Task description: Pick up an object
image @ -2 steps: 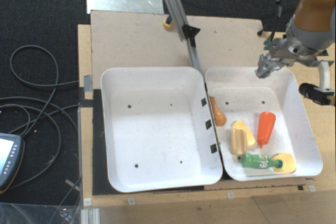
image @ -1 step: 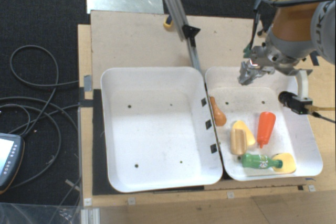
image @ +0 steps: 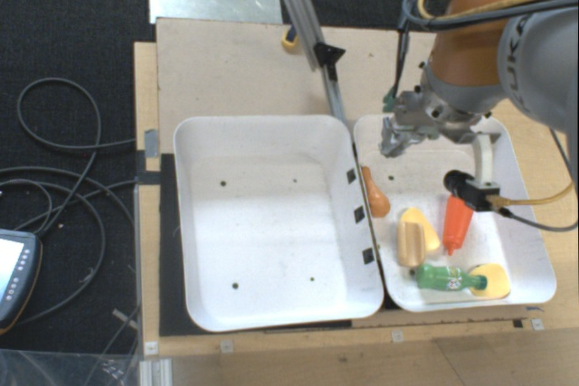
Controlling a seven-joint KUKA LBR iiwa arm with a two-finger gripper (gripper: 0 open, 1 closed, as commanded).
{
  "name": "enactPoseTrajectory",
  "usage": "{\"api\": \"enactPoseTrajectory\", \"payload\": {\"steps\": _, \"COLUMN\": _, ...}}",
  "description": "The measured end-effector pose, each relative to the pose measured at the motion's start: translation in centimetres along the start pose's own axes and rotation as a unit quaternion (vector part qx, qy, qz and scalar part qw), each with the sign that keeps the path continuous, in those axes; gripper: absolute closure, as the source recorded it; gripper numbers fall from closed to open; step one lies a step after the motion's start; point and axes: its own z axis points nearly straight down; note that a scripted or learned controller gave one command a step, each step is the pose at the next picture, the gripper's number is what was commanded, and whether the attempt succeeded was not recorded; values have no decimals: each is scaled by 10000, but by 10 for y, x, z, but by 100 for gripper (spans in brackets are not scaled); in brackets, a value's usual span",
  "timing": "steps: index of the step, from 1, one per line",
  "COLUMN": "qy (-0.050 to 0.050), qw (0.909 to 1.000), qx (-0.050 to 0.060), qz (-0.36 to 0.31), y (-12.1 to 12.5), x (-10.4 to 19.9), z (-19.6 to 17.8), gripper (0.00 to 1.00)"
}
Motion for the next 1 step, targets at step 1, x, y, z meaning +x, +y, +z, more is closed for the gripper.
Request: {"api": "enactPoseTrajectory", "payload": {"steps": 1, "qy": 2, "qw": 10000, "qx": 2, "qz": -1, "y": -22, "x": 58, "z": 7, "gripper": 100}}
